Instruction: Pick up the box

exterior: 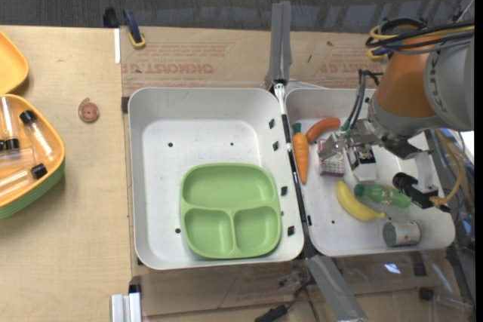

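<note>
The box (330,157) is a small grey and pink carton lying in the right bin (321,234), near its left wall. My gripper (363,154) hangs low over that bin, just to the right of the box, below the orange-banded wrist (404,90). Nothing shows between the gripper and the box, and I cannot make out whether they touch.
The right bin also holds an orange carrot (301,155), a red sausage-shaped piece (323,127), a banana (356,203), a green bottle (383,196) and a metal can (401,232). A green divided plate (230,211) lies in the left bin (151,124). Yellow trays (26,154) sit far left.
</note>
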Robot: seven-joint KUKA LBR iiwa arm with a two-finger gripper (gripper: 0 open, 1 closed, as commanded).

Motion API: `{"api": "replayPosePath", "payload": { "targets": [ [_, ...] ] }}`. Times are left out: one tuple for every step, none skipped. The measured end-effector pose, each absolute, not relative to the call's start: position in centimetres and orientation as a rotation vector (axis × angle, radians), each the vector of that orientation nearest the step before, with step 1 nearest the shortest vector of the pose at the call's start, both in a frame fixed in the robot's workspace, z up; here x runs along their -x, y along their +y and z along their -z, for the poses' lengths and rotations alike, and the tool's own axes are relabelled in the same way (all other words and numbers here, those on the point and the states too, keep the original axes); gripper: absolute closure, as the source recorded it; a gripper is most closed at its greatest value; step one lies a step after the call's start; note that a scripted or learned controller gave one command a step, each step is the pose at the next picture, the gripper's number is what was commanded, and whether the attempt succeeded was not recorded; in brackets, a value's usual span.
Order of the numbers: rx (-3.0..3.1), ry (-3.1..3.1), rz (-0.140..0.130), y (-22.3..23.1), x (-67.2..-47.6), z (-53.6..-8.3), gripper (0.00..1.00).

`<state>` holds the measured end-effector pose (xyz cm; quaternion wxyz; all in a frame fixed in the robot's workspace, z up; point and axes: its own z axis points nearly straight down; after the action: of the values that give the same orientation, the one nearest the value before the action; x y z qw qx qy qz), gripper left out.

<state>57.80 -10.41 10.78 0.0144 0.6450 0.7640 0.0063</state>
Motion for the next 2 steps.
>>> {"api": "replayPosePath", "payload": {
  "targets": [
    [-2.059,2.338,-0.02,-10.3,-58.35,-10.76,0.0],
    [-2.027,2.354,-0.029,-10.35,-57.84,-10.82,0.0]
  ]
}}
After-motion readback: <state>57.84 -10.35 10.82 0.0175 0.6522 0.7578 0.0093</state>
